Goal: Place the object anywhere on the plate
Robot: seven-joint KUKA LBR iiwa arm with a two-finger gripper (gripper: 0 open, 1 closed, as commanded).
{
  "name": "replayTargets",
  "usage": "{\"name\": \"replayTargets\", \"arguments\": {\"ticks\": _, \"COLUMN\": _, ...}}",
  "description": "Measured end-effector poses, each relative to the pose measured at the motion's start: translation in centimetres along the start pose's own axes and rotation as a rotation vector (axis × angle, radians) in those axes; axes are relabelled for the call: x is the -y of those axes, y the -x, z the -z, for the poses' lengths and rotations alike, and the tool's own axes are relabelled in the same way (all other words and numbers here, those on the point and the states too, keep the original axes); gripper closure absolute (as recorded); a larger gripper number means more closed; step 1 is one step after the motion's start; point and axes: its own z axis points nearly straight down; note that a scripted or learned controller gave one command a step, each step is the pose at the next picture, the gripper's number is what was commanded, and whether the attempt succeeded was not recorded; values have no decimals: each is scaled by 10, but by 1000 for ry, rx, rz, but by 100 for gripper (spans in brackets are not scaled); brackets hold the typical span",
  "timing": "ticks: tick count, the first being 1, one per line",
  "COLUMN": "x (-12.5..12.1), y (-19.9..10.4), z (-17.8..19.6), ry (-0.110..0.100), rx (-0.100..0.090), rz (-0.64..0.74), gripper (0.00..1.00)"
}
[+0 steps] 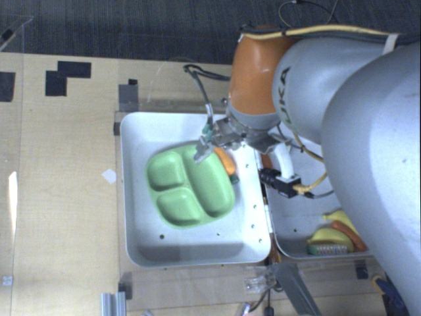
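Note:
A green plate (pixel 189 188) with three compartments lies in the left white bin (pixel 138 196). My gripper (pixel 212 143) hangs over the plate's upper right rim, under the orange wrist band. An orange object (pixel 226 160) shows just below the gripper at the plate's right edge. I cannot tell whether it sits between the fingers or rests on the plate's rim.
The right bin (pixel 293 242) holds a yellow banana (pixel 329 232) and an orange-red item (pixel 347 236) near its front. The big grey arm covers most of the right side. Cables loop behind the left bin's far wall.

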Motion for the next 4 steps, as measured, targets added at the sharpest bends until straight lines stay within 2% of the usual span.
{"name": "replayTargets", "arguments": {"ticks": 1, "x": -2, "y": 0, "z": 11, "ry": 6, "rx": 2, "rz": 7, "gripper": 100}}
{"name": "replayTargets", "arguments": {"ticks": 2, "x": 48, "y": -11, "z": -31, "ry": -7, "rx": -1, "rz": -255, "gripper": 100}}
{"name": "replayTargets", "arguments": {"ticks": 3, "x": 43, "y": -55, "z": -79, "ry": -6, "rx": 0, "rz": -498, "gripper": 100}}
{"name": "replayTargets", "arguments": {"ticks": 4, "x": 42, "y": -54, "z": -68, "ry": -4, "rx": -1, "rz": -496, "gripper": 100}}
